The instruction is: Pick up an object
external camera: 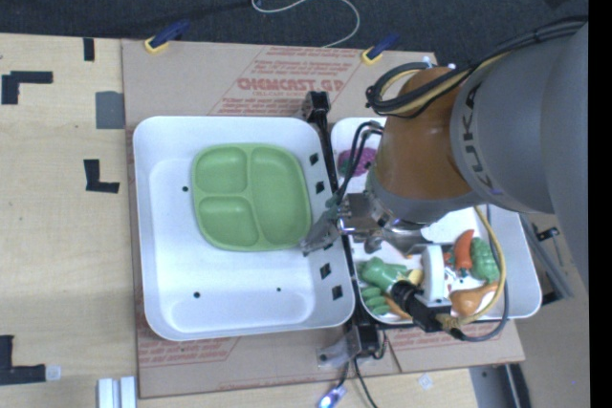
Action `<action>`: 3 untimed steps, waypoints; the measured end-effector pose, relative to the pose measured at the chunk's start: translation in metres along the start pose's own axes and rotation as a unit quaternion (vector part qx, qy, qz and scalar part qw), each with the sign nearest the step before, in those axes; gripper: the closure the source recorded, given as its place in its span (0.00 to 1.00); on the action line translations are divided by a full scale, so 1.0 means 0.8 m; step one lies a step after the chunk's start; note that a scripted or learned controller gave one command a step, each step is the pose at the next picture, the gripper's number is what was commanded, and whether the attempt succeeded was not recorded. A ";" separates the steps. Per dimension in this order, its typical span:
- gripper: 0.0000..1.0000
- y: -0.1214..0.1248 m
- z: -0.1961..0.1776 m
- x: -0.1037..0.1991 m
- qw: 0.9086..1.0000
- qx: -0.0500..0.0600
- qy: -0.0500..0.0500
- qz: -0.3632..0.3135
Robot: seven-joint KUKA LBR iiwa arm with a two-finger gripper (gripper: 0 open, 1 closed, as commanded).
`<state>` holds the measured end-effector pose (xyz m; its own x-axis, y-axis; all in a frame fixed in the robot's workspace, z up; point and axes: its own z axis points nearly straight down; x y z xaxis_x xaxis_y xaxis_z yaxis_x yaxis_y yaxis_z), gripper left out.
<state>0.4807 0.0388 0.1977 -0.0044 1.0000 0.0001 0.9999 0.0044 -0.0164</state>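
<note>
The arm hangs over the right bin; green toy lies just beside the gripper, whose grip I can't tell.

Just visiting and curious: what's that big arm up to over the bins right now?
Arm down over right bin, gripper hidden among the items. Nothing seen held. Green toy and orange piece lie beneath. Green divided plate in left bin, untouched.

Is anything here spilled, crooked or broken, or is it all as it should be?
Nothing looks spilled or broken. The green divided plate lies flat in the left bin. Small toys, a green one and an orange one among them, sit jumbled in the right bin beneath the arm.
</note>
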 end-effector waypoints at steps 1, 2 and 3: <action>0.00 0.002 0.019 -0.077 1.000 -0.005 0.000 0.005; 0.00 0.001 -0.228 -0.046 1.000 -0.016 0.001 -0.001; 0.00 0.000 -0.021 0.000 1.000 -0.001 0.000 0.000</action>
<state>0.4812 0.0392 0.2142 -0.0041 1.0000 -0.0001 0.9999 0.0041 -0.0150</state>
